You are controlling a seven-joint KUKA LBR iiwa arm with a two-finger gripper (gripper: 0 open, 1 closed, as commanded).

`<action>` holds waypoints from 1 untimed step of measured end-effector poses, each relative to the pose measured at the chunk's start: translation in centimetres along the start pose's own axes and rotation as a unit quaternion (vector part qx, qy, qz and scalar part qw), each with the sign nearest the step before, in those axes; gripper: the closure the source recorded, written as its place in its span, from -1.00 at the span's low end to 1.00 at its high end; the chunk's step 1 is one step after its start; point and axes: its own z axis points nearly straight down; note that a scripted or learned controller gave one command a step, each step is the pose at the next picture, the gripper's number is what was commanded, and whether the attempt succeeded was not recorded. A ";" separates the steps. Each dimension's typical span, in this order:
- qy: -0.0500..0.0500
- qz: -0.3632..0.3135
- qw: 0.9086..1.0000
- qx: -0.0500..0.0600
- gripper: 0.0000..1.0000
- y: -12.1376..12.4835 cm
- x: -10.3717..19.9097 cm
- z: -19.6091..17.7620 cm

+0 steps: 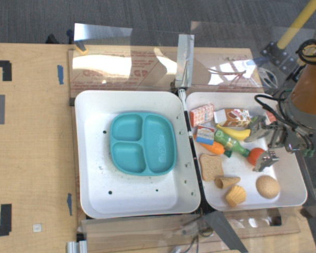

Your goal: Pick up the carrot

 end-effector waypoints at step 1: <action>-0.005 0.048 0.999 0.001 -1.00 2.9 -2.0 10.0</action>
